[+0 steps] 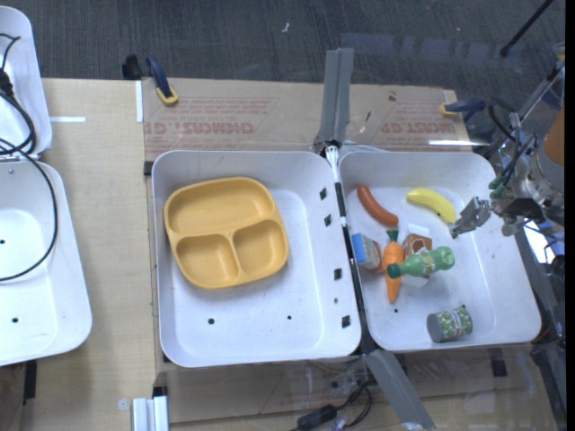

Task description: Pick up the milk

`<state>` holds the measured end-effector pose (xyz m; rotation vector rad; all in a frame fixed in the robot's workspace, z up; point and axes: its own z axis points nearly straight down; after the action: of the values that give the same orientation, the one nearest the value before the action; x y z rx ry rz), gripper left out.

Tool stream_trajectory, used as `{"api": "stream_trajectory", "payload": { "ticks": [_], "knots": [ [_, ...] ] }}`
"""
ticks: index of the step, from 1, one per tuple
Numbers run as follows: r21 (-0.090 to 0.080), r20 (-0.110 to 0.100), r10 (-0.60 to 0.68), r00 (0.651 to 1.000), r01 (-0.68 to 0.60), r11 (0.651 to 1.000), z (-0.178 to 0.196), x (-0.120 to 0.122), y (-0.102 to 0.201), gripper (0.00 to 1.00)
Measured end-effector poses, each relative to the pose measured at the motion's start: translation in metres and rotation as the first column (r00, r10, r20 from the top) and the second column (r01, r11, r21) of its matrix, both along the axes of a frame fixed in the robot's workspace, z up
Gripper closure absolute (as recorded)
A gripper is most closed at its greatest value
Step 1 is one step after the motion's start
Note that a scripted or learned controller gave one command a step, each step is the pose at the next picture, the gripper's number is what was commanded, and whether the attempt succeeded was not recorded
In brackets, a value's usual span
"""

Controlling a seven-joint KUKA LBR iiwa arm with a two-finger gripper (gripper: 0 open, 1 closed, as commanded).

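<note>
Right of centre in the frame, in the right bin (503, 326), the milk (417, 241) lies wedged among toys.
From the camera view I judge it a light, stiff little carton, white with brown, half hidden by the carrot (393, 263) and green bottle (424, 262); I'd pinch its flat sides. My gripper (471, 215) hovers to its right, fingers apart, holding nothing.

One camera fixed above the tabletop (99, 142) looks down at a slant on both bins, the gripper (481, 214) at its right.
</note>
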<state>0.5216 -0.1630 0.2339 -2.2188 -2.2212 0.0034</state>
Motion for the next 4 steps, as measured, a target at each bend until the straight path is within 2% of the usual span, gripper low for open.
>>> {"api": "stream_trajectory", "payload": {
  "ticks": [1,2,3,4],
  "knots": [
    [-0.001,0.01,-0.035,0.999,0.035,0.999,-0.115,0.024,0.015,0.0],
    [-0.001,0.003,-0.131,0.991,0.131,0.991,-0.142,0.076,0.062,0.0],
    [-0.002,0.003,-0.149,0.989,0.149,0.989,-0.053,0.05,-0.009,0.0],
    [-0.003,0.022,-0.02,1.0,0.02,1.0,-0.12,0.039,-0.026,0.0]
  ]
}}
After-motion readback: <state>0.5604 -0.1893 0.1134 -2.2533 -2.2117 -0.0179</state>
